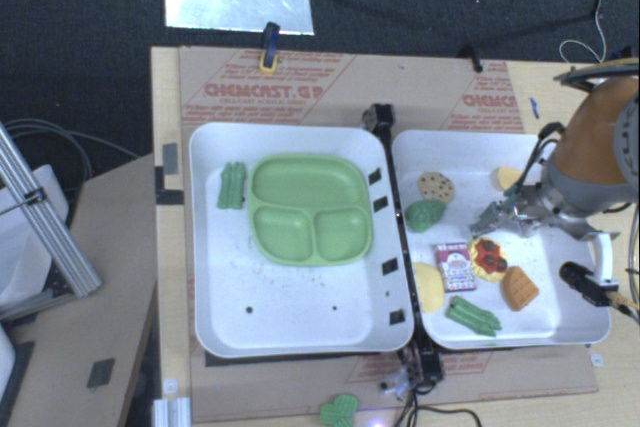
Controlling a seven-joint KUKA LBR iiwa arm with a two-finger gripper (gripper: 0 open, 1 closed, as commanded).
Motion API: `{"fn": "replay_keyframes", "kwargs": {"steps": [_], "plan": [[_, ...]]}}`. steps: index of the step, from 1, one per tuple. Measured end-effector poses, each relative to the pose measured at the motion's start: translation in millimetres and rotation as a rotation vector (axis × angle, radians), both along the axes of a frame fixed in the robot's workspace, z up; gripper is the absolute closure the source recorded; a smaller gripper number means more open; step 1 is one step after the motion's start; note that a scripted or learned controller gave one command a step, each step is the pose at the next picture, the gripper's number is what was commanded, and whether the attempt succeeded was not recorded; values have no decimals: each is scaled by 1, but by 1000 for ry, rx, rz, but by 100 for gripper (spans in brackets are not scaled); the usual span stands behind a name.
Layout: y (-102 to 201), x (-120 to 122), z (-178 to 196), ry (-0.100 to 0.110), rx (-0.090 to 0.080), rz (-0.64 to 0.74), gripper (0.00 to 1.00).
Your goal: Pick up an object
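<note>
Pizza (489, 258), a small round toy, lies in the right bin (575, 327) beside a pink card (456, 266), with the gripper (494, 219) just above it at its upper edge, a cookie (435, 185) and broccoli (425, 214) farther left of it, bread (519, 288) just below-right.

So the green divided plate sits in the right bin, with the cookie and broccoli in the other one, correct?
Not quite. In the camera view the green divided plate sits in the left bin. The cookie and broccoli are in the right bin.
</note>
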State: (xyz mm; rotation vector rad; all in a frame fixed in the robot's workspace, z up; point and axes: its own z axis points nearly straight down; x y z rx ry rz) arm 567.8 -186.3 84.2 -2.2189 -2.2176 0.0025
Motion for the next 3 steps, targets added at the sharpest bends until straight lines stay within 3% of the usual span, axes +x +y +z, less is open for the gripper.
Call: {"fn": "replay_keyframes", "kwargs": {"steps": [1, 2, 3], "plan": [[-6, 88, 2, -16, -5, 8, 0], [-6, 85, 13, -12, -5, 7, 100], [99, 104, 113, -16, -1, 14, 100]]}}
